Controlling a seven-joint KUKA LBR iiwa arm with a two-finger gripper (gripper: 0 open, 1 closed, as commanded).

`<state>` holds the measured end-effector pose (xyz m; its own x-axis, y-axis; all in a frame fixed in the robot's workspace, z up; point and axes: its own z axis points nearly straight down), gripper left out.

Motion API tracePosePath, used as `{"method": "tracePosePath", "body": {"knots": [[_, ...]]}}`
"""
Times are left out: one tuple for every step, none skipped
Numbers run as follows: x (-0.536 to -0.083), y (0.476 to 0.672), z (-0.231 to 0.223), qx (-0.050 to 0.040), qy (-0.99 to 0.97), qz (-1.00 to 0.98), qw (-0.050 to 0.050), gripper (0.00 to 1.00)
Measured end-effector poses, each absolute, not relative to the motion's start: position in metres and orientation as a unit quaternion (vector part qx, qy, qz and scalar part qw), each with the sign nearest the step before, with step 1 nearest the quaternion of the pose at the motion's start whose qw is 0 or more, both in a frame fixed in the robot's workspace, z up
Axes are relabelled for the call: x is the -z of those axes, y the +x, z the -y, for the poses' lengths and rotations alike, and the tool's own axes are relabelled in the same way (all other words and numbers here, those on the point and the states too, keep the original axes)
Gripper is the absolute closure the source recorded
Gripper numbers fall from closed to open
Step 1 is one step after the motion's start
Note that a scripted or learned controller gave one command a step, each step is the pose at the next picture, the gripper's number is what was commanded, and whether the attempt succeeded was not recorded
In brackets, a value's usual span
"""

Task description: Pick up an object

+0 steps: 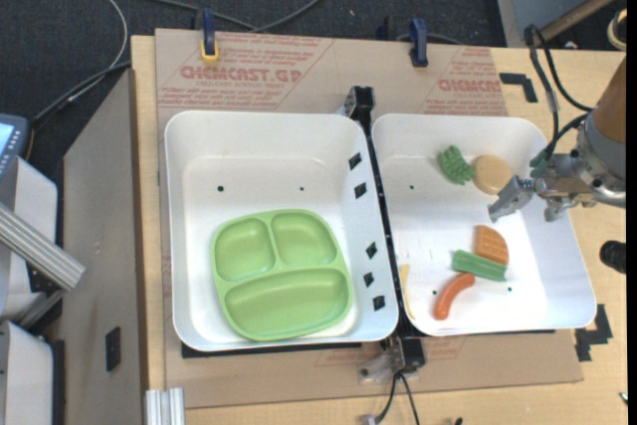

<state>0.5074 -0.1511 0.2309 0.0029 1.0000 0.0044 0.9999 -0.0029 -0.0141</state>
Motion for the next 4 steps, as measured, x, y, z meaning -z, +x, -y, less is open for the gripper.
{"method": "tracePosePath", "body": {"knots": [[-0.237, 0.510, 0.151, 0.0002, -0.707, 0.707, 0.001, 0.00], [-0.176, 0.506, 0.155, -0.0015, -0.708, 0.707, 0.004, 0.00], [-0.124, 0.514, 0.160, -0.0010, -0.707, 0.707, 0.003, 0.00], [-0.082, 0.514, 0.159, -0.0009, -0.707, 0.707, 0.003, 0.00]]}}
